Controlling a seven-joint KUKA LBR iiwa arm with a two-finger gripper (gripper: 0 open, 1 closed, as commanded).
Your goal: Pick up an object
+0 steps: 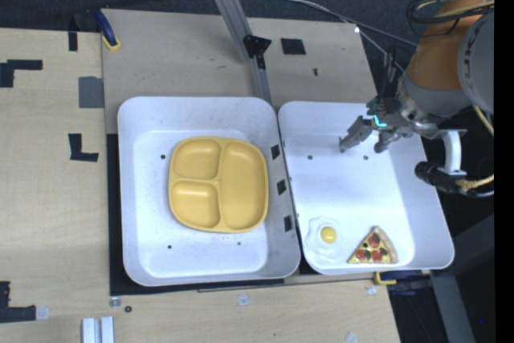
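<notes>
Gripper [366, 142] sits over the far part of the right bin [353, 181], fingers spread apart, nothing between them. You've got bare bin floor under it.

Left to right: left bin [132, 173] holds a yellow divided plate [218, 183], roughly centred. In the right bin, the egg [324, 237] lies at the near edge, touching or almost touching the near wall, and the pizza slice [373, 247] is just right of it, also near.

Risks as I read it: both pickables are well apart from the gripper, so closing here would grab air. Both look flat and thin and hug the near wall, so watch for fingers skidding over them or clipping the rim on descent.
</notes>
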